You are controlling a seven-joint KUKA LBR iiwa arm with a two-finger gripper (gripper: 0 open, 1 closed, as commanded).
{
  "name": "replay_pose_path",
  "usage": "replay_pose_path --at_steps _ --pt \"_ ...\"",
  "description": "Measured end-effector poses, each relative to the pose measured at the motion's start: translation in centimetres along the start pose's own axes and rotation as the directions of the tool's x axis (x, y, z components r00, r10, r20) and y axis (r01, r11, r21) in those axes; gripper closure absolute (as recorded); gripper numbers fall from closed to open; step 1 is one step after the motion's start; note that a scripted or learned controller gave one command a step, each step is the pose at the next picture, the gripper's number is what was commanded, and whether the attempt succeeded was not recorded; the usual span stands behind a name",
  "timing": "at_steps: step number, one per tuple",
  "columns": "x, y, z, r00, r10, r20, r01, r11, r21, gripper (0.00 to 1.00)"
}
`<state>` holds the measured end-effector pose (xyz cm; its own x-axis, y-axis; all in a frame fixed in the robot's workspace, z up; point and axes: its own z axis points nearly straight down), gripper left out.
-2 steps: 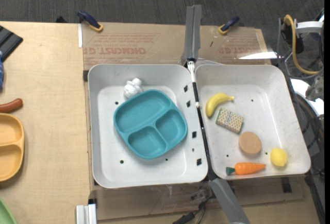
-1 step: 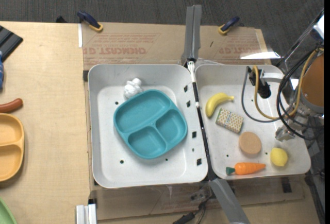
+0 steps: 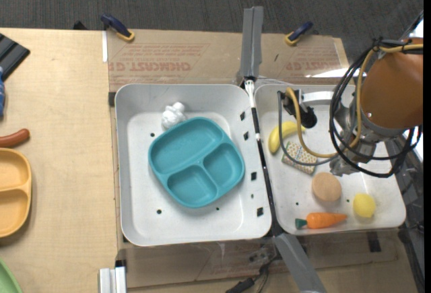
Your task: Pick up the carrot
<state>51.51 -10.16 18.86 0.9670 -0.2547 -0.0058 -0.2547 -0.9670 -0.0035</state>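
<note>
Camera view: one carrot (image 3: 326, 220), one banana (image 3: 281, 137), one lemon (image 3: 363, 205) in the right bin (image 3: 286, 194); gripper (image 3: 347, 157) state indiscernible.

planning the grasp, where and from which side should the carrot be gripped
Grip the carrot across its orange middle, coming straight down from above. It lies flat, lengthwise along the right-hand bin's near wall, green end to the view's left, so a sideways approach looks crowded; closing across its narrow width seems surest.

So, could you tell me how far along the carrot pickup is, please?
Nothing looks done: the carrot lies in the right bin by its near wall. In hand: the arm hangs over that bin, apart from the carrot. Left: reach, grasp, lift.
</note>
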Motion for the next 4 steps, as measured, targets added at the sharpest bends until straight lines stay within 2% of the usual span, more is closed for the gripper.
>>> replay_pose_path --at_steps 1,2,3,4 --pt "4.2 11.2 -6.0 0.995 0.100 -0.006 -0.100 0.995 0.003 1.00" --pt "0.9 11.9 4.2 0.998 -0.058 -0.002 0.058 0.998 0.002 1.00" --pt "1.4 11.8 -3.9 0.998 -0.058 -0.007 0.058 0.998 0.003 1.00" --pt "15.0 8.1 -3.3 1.000 -0.003 -0.006 0.003 1.000 0.005 1.00"
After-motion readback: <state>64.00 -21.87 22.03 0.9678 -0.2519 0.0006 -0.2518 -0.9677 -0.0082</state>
